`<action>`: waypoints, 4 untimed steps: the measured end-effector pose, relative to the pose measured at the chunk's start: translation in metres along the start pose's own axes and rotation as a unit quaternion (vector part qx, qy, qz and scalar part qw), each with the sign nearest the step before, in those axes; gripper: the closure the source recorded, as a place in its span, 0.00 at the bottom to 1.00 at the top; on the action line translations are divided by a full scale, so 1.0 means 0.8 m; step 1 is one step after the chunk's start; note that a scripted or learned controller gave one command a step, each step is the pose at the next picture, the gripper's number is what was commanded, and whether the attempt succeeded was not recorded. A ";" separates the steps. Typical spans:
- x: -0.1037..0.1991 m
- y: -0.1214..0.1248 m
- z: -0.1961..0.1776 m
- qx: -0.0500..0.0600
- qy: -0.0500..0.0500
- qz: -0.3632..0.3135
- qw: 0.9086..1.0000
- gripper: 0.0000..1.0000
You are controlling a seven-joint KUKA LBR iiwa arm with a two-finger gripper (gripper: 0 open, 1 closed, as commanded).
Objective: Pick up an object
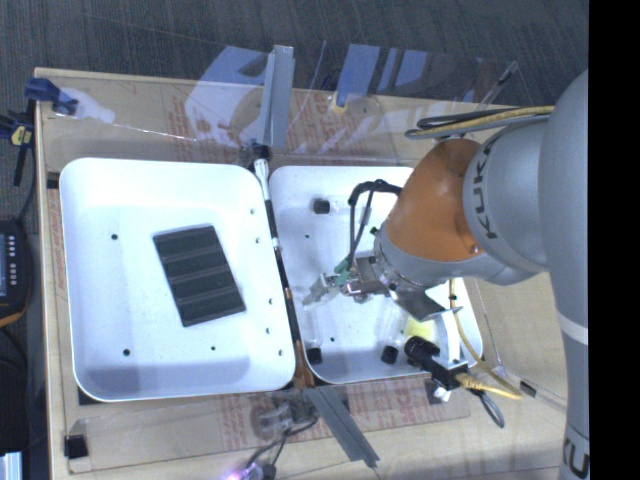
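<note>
While the arm (520, 208) leans in over the right-hand bin (300, 193), its gripper (340, 286) sits low above the middle of that bin's floor, with the orange band (440, 203) and the grey wrist bulking just behind it. What lies around the gripper is metallic and tangled with a cable, and from this slanting overhead view I cannot tell how the gripper is set or whether anything is caught in it.

As for something to pick, the plainest candidate is the dark ribbed slab (198, 274), which lies flat in the left-hand bin (90, 193), well apart from the gripper and across the ridge where the two bins meet. Nearer to hand, a small dark knob (320, 206) sits beyond the gripper toward the far wall of the bin, and another small dark piece (390, 352) rests on the near side of it, close to the front rim. Either may be a fixture of the bin and not a loose thing; the view is too coarse to settle it.

Judging by how things lie, the task looks barely begun or mid-attempt: the arm is down at working height, yet no object appears raised off a bin floor. A secure hold and the lift are both left to do.
</note>
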State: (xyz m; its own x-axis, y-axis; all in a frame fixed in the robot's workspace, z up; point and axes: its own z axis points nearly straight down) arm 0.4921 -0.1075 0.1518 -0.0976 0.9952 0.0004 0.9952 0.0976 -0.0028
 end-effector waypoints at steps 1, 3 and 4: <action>0.052 -0.015 -0.049 0.000 0.000 -0.038 0.999 0.00; 0.023 0.012 0.002 -0.007 0.014 -0.119 0.993 0.00; -0.015 -0.014 0.007 -0.001 0.001 -0.140 0.990 0.00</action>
State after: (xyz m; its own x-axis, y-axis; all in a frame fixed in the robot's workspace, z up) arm 0.4819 -0.1207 0.1466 -0.3702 0.9290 0.0023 0.9290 0.3702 -0.0009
